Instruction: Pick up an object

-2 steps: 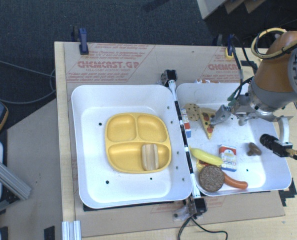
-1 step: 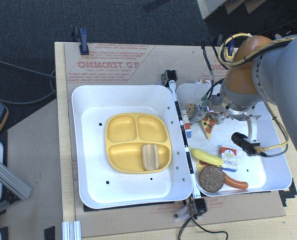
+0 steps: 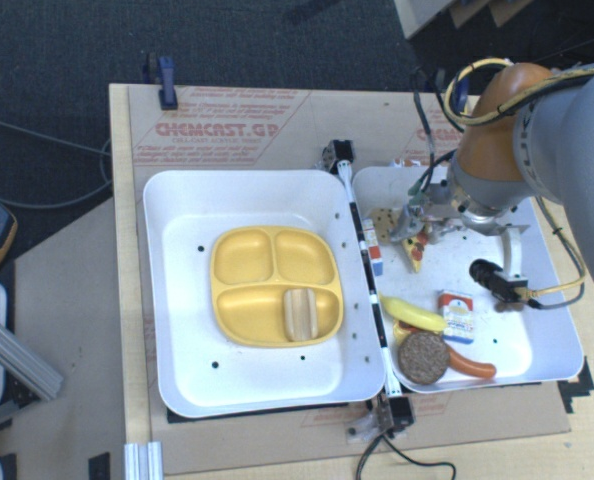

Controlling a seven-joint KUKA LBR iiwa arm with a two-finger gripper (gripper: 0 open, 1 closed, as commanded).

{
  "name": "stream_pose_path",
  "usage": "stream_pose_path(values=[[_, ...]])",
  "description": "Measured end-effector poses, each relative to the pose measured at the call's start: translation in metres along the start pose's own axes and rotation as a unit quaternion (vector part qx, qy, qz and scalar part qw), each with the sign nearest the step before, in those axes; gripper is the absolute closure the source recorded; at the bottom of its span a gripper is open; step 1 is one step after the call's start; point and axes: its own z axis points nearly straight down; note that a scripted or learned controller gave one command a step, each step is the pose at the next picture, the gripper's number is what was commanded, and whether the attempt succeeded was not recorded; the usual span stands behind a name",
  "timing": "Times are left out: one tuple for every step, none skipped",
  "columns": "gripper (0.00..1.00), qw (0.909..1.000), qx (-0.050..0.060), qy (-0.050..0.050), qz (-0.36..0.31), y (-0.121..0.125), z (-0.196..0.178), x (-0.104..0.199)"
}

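We see the gripper (image 3: 418,226) low in the right bin (image 3: 549,353), among small toys near a banana (image 3: 413,313); we cannot tell its state.

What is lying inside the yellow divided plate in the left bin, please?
The yellow divided plate holds one tan, bun-like piece in its large front compartment. The two smaller rear compartments show bare yellow. Whatever lies beneath that piece is covered.
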Motion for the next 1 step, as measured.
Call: stream_pose_path(values=[[1.00, 1.0000, -0.002, 0.001, -0.003, -0.0420, -0.0951, 0.0639]])
